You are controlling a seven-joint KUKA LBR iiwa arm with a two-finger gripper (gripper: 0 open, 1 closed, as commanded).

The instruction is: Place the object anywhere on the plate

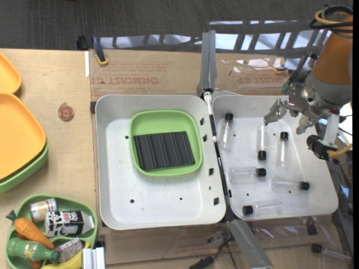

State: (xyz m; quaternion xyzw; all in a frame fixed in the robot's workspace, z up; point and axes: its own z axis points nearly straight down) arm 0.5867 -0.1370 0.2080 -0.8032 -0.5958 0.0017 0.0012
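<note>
End effector [289, 112] over right bin [331, 203], grip state unclear; plate [193, 122] w/ dark slab.

1. At the left edge of the frame, stacked orange plates [17, 130] lie on my wooden surface [67, 156], with a green one showing beneath their lower rim.
2. A small round pinkish disc [66, 112] sits on the wood just right of those plates.
3. In the lower left corner, a green bowl [84, 212] holds a toy carrot [31, 230], a small can [43, 209], a black-and-white printed packet [61, 223] and a green bottle [31, 251].
4. Brown cardboard [146, 74] with reversed red lettering lies behind the two bins, across the upper middle.
5. Dark carpet floor [168, 7] fills the top of the frame.
6. A yellow clamp [101, 58] grips the cardboard's upper left corner.
</note>
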